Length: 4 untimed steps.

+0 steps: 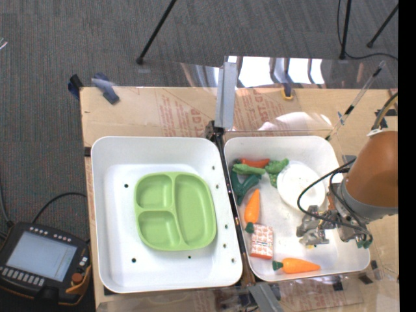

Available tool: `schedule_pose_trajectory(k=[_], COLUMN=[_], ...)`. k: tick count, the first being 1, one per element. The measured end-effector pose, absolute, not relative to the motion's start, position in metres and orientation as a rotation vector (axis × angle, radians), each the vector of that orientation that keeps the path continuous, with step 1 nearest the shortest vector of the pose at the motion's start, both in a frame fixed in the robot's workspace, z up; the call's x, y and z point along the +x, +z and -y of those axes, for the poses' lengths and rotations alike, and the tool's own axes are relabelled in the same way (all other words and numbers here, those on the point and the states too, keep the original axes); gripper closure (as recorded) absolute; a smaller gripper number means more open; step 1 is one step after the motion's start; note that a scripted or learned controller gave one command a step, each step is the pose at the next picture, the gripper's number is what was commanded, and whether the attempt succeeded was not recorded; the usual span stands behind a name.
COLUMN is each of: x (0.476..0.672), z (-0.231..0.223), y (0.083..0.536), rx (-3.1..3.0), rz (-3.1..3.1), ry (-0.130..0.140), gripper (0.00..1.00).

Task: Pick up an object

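My gripper (314, 234) hangs low over the right side of the right bin (286, 149), below the orange band of the arm. Its fingers point down at bare bin floor. An orange carrot (296, 265) lies just in front of it near the bin's front wall. A small red and white box (262, 242) rests to its left. Another carrot (252, 207) stands further left, beside green toy vegetables (246, 181) and a red pepper (256, 163). A white plate (300, 184) sits behind the gripper.
The left bin (110, 174) holds a green divided plate (175, 210). A metal post (225, 96) rises behind the gap between the bins. A teach pendant (39, 260) lies on the floor at the lower left.
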State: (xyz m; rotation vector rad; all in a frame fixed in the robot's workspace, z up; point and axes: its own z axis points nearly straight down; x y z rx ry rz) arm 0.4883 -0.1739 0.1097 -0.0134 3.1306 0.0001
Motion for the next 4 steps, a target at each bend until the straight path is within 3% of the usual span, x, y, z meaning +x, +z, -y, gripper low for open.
schedule_pose_trajectory(k=[1, 2, 3, 4], x=[0.511, 0.614, 0.611, 0.580], z=[0.211, 0.209, 0.210, 0.114], y=[0.106, 0.087, 0.087, 0.088], rx=[-0.174, -0.094, -0.094, 0.121], rz=[-3.136, -3.139, -3.150, -3.139], ry=[0.002, 0.005, 0.005, 0.006], gripper=[1.00, 1.00, 0.00, 0.00])
